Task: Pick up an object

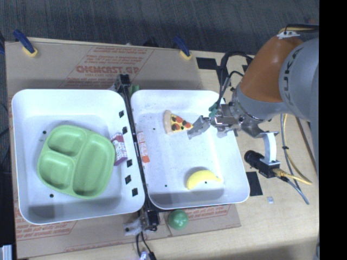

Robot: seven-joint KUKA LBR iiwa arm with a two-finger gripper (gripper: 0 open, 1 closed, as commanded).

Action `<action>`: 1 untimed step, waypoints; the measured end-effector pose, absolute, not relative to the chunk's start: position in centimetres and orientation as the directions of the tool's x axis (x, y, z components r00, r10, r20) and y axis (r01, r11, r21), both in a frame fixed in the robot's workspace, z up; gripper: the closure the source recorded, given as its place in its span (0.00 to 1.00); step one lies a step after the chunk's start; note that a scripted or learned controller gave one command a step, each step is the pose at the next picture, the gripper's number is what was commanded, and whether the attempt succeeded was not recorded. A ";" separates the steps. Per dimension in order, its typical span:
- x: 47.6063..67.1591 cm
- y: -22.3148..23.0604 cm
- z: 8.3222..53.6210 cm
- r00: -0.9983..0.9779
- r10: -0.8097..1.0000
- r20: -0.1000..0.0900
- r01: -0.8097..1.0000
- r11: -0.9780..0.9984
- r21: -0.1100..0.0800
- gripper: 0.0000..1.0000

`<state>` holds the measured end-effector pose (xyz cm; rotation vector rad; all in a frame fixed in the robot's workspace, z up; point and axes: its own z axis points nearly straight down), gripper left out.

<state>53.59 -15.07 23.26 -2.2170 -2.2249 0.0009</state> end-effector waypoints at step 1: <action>50.6 -7.3 19.1 -0.008 1.000 0.001 1.000 0.008 -0.004 0.00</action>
